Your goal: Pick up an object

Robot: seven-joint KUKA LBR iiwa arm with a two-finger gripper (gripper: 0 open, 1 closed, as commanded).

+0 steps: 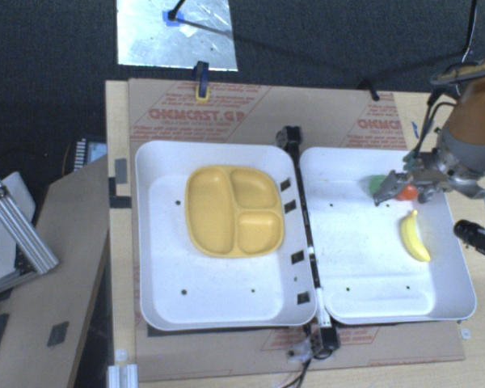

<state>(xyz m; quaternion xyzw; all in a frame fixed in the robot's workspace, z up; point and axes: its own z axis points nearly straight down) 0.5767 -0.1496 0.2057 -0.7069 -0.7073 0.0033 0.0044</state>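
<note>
A yellow banana (415, 238) lies in the right bin (372, 297), near its right wall. Further back in the same bin sit a green thing (380, 183) and a small orange thing (406, 191), close together. My gripper (394, 192) hangs right over these two, low in the bin, with the grey arm and its orange band rising to the upper right. The wrist covers part of both things, and whether either one is held is unclear.
The left bin (166, 297) holds a yellow divided plate (233, 210) in its middle. A black rail with clips (301, 217) runs between the two bins. Cardboard lies under both bins, and a shiny sheet (176, 23) lies beyond them.
</note>
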